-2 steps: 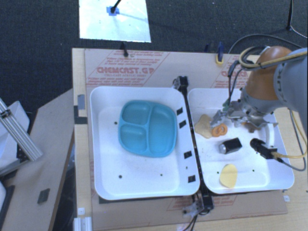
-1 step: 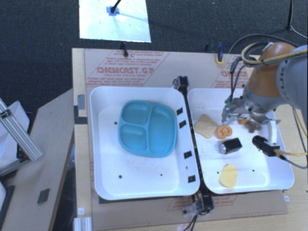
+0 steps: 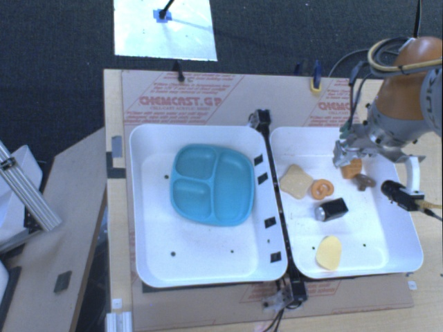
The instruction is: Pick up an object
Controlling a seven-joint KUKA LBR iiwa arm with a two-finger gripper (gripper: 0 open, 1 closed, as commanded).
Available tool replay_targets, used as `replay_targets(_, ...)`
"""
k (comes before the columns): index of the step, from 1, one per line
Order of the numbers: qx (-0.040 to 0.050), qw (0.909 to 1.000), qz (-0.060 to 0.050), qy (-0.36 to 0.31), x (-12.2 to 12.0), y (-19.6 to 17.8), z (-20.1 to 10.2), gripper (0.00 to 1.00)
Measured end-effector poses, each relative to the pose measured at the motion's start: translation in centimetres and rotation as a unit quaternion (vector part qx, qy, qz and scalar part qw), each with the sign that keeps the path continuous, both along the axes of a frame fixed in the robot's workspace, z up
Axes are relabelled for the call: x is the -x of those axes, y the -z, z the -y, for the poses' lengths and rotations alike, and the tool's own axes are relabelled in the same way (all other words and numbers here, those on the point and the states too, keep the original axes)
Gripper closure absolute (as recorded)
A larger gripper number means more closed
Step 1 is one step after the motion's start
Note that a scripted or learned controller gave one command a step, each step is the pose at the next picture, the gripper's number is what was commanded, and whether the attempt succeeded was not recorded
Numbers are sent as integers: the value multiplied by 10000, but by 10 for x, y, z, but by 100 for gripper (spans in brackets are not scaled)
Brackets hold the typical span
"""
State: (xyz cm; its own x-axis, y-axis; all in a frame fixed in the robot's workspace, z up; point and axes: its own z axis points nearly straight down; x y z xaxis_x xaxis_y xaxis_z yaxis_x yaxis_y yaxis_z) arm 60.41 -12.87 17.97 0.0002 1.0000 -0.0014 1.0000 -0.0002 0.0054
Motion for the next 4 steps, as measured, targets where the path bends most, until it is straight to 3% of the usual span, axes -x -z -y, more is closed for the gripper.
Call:
replay_targets(1,2,10000,8,-21,-2,-54,0,100)
replay_targets(3,-14,10000,-20,-50,-12,-35,-109,100)
replay_targets(4,-13,10000,-15,-47,-16,-47,-159,100)
